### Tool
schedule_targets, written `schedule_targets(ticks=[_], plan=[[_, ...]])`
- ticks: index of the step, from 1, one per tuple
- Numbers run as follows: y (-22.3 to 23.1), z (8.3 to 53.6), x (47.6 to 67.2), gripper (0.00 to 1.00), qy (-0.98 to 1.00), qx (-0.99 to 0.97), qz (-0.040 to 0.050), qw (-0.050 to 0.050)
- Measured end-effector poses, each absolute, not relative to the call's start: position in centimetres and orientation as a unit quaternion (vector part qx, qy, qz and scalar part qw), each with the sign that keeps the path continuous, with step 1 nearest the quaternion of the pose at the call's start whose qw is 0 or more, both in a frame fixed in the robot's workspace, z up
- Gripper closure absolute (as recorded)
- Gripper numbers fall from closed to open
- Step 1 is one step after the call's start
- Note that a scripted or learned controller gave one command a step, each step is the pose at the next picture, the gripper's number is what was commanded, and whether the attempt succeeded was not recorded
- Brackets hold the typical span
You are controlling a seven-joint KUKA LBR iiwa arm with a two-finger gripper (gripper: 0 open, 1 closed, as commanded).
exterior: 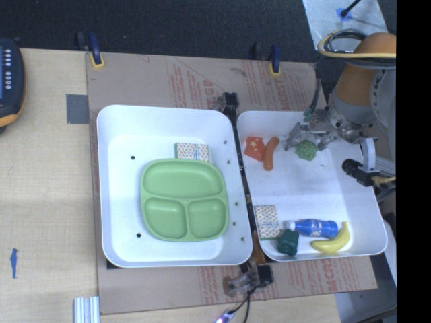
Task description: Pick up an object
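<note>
Hand (308,140) low in right bin (357,200), over green broccoli-like toy (306,151); finger state: can't tell. Step: grasp attempt. Next: close, lift straight up.

- Even, bright overhead light; the two white bins (108,180) read near blown-out, little surface detail.
- Soft, short shadows under the green tray (183,199) and along bin walls.
- Dark floor at top goes almost black.
- Overall softness, low resolution; small items smeared.
- Arm (363,79) at right slightly blurred, edges indistinct.
</note>
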State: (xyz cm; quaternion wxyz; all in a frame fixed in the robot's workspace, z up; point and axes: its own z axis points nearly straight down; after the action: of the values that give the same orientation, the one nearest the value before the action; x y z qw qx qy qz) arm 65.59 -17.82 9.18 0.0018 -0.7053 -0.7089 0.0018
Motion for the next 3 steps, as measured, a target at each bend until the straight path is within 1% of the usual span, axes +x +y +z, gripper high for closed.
schedule_targets(ticks=[1,2,3], plan=[[-21.2,9.2,65.6,0.0,-0.708,-0.706,0.0011,0.001],[-16.9,9.2,65.6,0.0,-0.709,-0.705,0.0016,0.001],[-21.2,9.2,65.6,0.0,-0.708,-0.706,0.0011,0.001]])
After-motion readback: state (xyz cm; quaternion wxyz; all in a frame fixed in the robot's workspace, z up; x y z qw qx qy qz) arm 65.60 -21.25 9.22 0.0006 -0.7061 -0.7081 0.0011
